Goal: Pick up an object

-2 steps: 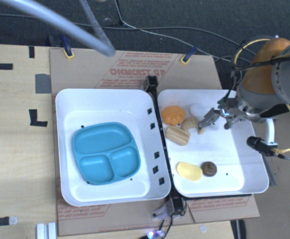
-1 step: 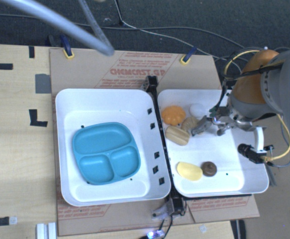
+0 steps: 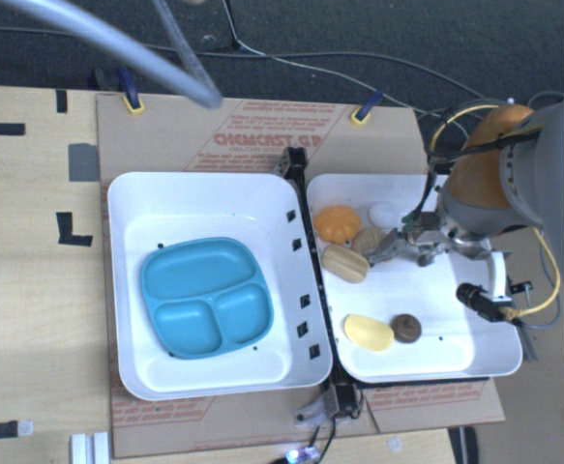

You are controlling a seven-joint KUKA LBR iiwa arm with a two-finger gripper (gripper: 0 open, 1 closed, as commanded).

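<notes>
Your stock: left bin [image 3: 127, 196] holds a blue divided tray [image 3: 207, 295]. Right bin [image 3: 494, 361] holds an orange piece [image 3: 337, 223] and tan roll [image 3: 345, 263] by its left wall, a yellow piece [image 3: 369, 332] touching a brown ball [image 3: 406, 328] near its front edge. Gripper [image 3: 386, 247] low beside the roll, jaw state indiscernible.

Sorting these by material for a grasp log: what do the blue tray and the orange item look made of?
Blue tray: likely moulded plastic, smooth, faintly glossy, with three compartments. Orange item: probably plastic or rubber toy food; matte, ridged like a small pumpkin, though too small to be sure.
</notes>
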